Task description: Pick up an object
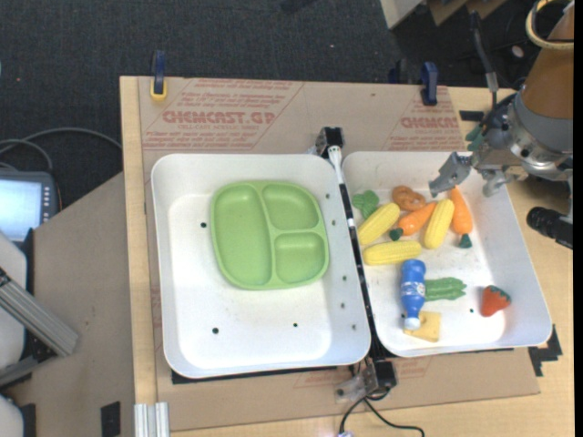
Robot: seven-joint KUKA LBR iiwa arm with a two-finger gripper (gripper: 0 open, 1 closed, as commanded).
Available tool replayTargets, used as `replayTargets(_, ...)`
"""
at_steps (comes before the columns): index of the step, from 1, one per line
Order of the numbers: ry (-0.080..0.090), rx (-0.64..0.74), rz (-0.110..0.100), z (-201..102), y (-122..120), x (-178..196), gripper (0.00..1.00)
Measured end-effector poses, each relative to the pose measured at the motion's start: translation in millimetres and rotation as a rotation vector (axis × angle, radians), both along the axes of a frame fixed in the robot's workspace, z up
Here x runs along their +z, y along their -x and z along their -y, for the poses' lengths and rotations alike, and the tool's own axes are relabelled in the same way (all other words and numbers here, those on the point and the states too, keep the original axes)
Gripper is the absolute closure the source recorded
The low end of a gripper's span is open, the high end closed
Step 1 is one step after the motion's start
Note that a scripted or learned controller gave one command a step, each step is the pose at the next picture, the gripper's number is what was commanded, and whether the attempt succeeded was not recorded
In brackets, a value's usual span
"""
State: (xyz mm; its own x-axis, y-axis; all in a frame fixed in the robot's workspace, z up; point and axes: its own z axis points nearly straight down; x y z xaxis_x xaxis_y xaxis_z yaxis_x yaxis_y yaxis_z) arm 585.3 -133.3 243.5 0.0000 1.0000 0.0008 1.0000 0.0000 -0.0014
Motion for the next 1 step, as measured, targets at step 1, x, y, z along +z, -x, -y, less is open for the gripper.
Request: replayTargets(1, -0.002, -0.002, -0.012, 10.7, -15.4, -143.3, 0.0)
